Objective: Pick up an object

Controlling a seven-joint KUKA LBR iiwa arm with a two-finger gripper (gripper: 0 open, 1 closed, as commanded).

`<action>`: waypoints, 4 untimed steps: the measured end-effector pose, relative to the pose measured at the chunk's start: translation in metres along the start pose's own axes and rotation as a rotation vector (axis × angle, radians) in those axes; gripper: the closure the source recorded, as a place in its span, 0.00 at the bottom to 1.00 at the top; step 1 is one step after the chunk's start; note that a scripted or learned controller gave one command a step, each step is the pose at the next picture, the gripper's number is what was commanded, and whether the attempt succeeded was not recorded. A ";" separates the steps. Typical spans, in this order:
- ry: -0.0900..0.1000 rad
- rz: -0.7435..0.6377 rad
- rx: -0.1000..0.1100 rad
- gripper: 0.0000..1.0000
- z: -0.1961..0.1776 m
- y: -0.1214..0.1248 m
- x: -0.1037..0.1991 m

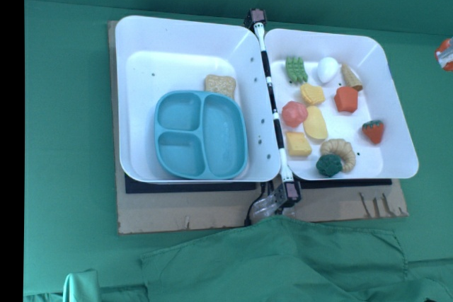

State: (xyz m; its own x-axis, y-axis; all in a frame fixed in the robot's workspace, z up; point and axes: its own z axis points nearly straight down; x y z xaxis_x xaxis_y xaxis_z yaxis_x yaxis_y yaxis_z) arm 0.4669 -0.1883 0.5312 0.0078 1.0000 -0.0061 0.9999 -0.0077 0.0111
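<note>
Two shallow white bins sit side by side on a green-covered surface (64,117), resting on a cardboard sheet (177,216). A black-and-white striped bar (272,109) runs along the seam where the bins meet.

The left bin (141,39) holds a blue divided plate (201,134) with three compartments, one long one on the right side and two smaller ones on the left. The plate lies flat toward the near edge of the bin. A tan waffle-like cracker piece (220,85) lies just beyond the plate's far rim.

The right bin (382,67) holds a scatter of toy foods. At the far side lie a green bean pod cluster (296,69), its long axis running roughly from far to near, a white rounded piece (328,69), and a small cone (352,77) pointing toward the far edge. In the middle are a small orange piece (312,93), a red-orange block (346,100), a pink-red rounded piece (294,114) and a pale yellow oval (316,124) lying lengthwise from far to near. A strawberry (373,131) sits apart near the right wall. Toward the near edge are a yellow block (298,144), a curved croissant (340,152) and a dark green broccoli piece (329,165) touching it.

A small red and grey part of the arm (445,54) shows at the right edge, well clear of both bins. I cannot tell the state of the claw.
</note>
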 end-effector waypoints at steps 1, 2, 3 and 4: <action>0.005 -0.003 0.012 1.00 0.038 -0.001 0.002; 0.005 -0.003 0.012 1.00 0.074 -0.001 0.002; 0.004 -0.003 0.009 1.00 0.089 -0.001 0.002; 0.002 -0.005 0.001 1.00 0.045 0.000 0.002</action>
State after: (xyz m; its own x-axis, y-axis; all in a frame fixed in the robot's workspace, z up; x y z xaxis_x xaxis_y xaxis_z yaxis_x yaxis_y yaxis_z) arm 0.4673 -0.1861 0.4866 0.0030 1.0000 -0.0042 0.9999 -0.0029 0.0099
